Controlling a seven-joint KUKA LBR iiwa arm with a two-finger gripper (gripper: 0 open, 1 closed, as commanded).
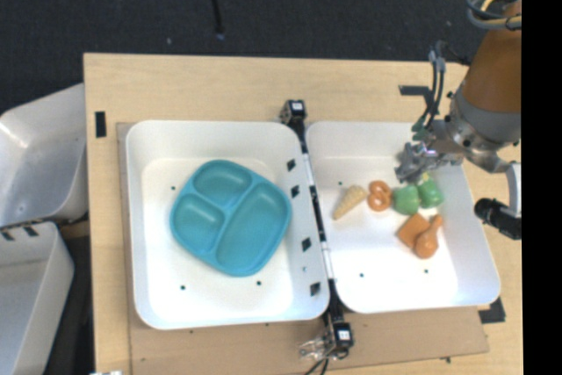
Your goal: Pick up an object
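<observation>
Two white bins sit side by side on your surface (105, 83), so start big. The left bin (140, 189) carries just a blue divided plate (230, 217), lying flat near the middle and turned at an angle; probably a drop target or clutter, not what you're reaching for now. The right bin (465, 277) has the pickable stuff, bunched toward its far right side, which keeps it within easy reach of the arm coming in from that side. The gripper (420, 161) hangs over the cluster's upper edge, just above the green pieces (414, 198); can't tell if it's spread or closed, too dark and blurred there. Nothing visibly held. Next down: an orange carrot-like piece (421, 234) touching the green from below. Then an orange ring (378, 195) just left of the green. Smallest, a tan cone (349, 200), slightly apart and leftmost, likely the easiest clean grab.
</observation>
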